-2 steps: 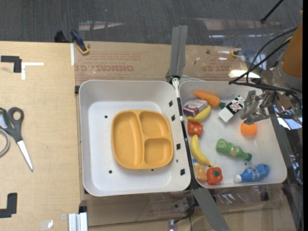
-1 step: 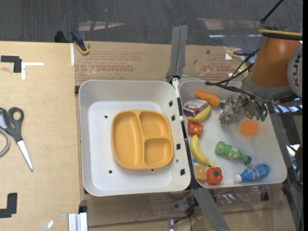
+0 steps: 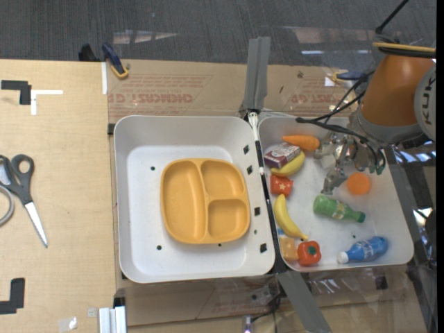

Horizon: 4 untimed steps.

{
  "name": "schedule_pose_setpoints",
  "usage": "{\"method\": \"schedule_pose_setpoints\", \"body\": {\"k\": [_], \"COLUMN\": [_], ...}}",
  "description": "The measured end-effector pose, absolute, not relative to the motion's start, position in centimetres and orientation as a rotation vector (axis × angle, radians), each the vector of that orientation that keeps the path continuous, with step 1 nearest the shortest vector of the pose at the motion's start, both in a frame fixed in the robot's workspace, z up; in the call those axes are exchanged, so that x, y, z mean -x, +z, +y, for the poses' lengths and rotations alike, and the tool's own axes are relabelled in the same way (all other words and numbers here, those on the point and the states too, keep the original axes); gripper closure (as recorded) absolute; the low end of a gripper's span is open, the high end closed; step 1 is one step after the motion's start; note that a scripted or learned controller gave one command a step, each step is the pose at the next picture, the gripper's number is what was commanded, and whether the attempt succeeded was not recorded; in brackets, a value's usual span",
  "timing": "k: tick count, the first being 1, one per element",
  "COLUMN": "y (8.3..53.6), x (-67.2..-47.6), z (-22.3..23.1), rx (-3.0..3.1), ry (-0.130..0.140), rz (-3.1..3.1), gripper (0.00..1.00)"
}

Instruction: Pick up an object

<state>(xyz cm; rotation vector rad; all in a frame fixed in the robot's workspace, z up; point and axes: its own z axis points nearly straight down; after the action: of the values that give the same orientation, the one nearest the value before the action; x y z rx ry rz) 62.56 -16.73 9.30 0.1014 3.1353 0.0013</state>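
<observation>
The claw (image 3: 338,175) hangs in the right bin (image 3: 395,255), fingers parted and gripping nothing, between the orange ball (image 3: 359,184) at right-centre and the green bottle (image 3: 336,208) just below. Closing here, it may nudge the ball, which would roll away.

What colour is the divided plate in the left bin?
The divided plate is yellow-orange, plain, without pattern; the camera view shows it clearly.
</observation>
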Motion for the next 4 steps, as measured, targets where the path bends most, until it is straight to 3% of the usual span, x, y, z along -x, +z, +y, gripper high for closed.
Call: {"method": "schedule_pose_setpoints", "body": {"k": [1, 2, 3, 4], "y": [9.3, 9.3, 10.0, 8.9], "x": [-62.9, -57.1, -48.8, -64.7], "z": [-10.8, -19.4, -22.2, -10.8], "rx": [-0.231, -0.046, -0.011, -0.19], "ry": [0.001, -0.001, -0.013, 0.006], "rz": [3.13, 3.138, 3.108, 3.152], "gripper": [0.0, 0.0, 0.0, 0.0]}}
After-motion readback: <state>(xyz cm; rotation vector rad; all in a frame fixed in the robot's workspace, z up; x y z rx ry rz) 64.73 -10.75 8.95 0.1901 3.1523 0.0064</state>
